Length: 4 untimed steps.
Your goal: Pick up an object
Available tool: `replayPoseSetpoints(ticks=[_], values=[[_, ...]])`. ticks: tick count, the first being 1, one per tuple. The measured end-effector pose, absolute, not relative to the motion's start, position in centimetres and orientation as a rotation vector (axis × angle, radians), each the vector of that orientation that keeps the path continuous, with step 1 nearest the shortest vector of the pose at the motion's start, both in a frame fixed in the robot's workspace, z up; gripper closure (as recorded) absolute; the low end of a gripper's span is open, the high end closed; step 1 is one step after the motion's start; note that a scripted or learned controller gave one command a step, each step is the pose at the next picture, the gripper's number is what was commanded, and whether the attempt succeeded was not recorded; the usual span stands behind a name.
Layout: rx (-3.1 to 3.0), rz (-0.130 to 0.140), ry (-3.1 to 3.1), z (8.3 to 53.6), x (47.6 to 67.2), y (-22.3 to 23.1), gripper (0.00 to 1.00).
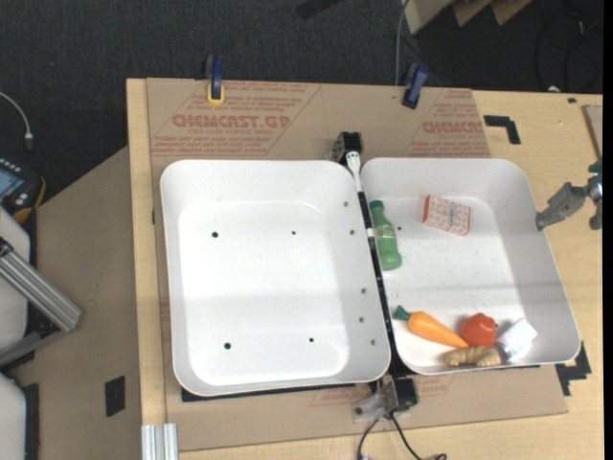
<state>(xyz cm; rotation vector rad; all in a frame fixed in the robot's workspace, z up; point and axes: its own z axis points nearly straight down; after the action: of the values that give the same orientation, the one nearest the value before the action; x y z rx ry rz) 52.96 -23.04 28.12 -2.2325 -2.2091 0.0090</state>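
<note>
The right bin (536, 257) holds several objects. A green bottle (385, 236) lies along its left wall. A red-and-white packet (447, 216) lies flat near the back. At the front lie an orange carrot (431, 328), a red round fruit (480, 330), a brown ginger-like root (474, 357) and a small white piece (518, 337). My gripper (565, 204) pokes in at the far right edge, over the right bin's right rim, well away from every object. Nothing is seen in it.
The left bin (192, 257) sits beside the right one on a cardboard-covered bench (287, 113). Two blue clamps (215, 80) hold the board at the back. A metal rail (38, 290) stands at the far left.
</note>
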Motion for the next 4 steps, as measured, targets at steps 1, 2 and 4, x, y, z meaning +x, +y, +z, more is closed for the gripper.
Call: replayPoseSetpoints(ticks=[1, 2, 4], values=[[-2.229, -0.002, -2.224, 33.4, 48.1, -22.5, 0.0], [-2.222, -0.009, -2.234, 40.5, 48.1, -16.2, 0.0], [-2.213, -0.012, -2.238, 53.8, 48.0, -1.7, 0.0]])
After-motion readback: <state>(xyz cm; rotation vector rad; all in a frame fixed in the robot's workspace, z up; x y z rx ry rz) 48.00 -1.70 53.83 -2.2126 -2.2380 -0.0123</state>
